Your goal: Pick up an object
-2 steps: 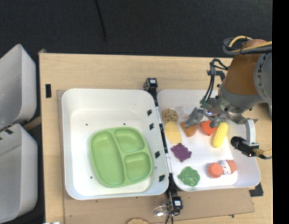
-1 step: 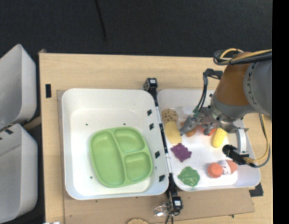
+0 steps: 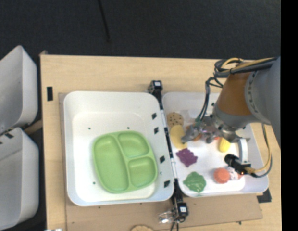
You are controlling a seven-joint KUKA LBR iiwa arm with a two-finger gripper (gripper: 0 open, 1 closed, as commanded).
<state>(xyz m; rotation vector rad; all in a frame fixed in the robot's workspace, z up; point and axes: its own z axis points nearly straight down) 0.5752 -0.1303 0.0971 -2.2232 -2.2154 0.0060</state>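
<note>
Gripper [image 3: 194,133] sits low in the right bin [image 3: 254,177], reached in from the right under the grey arm [image 3: 264,93] with its orange band [image 3: 230,97], and whether it has closed on anything I cannot tell, since the dark mechanism blurs into the toys beneath it. By my reading the step in hand is the descent or the grasp itself: the tool is right at the pale yellow piece [image 3: 176,134], seemingly touching it, with the round brown cookie [image 3: 175,117] just above. No object is visibly held, so the pick is not yet shown as done. The next move calls for a firm close on one item and a straight lift, clear of the divider between the bins and of the neighbours crowding the spot. Going by size for the surroundings: a dark floor lies beyond a light wooden bench [image 3: 53,71], with white moulded shapes [image 3: 12,90] at the far left; the left bin [image 3: 77,105] bears a green divided plate [image 3: 124,161]. Across the right bin's floor lie a purple toy [image 3: 186,156], a green leafy piece [image 3: 194,181], an orange-red round one [image 3: 222,175] and a small yellow one [image 3: 224,144] beside the wrist.
</note>
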